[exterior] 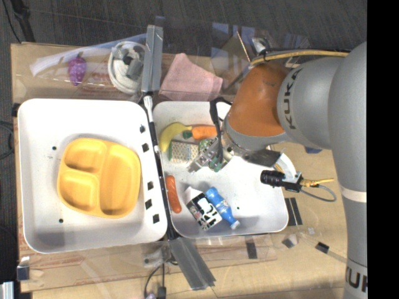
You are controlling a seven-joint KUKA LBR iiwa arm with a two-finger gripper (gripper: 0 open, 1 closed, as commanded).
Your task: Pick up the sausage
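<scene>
Sausage [173, 193] lies in the right bin [274, 220], hard against that bin's left wall, its long axis running roughly along the wall, orange-red in colour. We see the arm [293, 108] reaching in from the right, its orange band above the wrist sitting over the upper part of the right bin. We locate the gripper [209, 156] near the middle of that bin, just below a banana [173, 133] and a carrot [204, 131] that lie together at the bin's upper left, and just beside a grey grater-like item [181, 151]. We cannot tell how far the pincer is parted, nor whether anything sits in it; the view from above is too cluttered at that spot. The sausage is apart from the gripper, lower and to the left of it, with bare bin floor between. We note a blue bottle [222, 207] and a black-and-white box [205, 211] touching each other near the bin's lower edge, just right of the sausage. We see a yellow divided tray [100, 176] in the left bin [37, 229]. Beyond the bins, on the bench, we see a pink cloth [187, 76] and a purple grape bunch [76, 68]
</scene>
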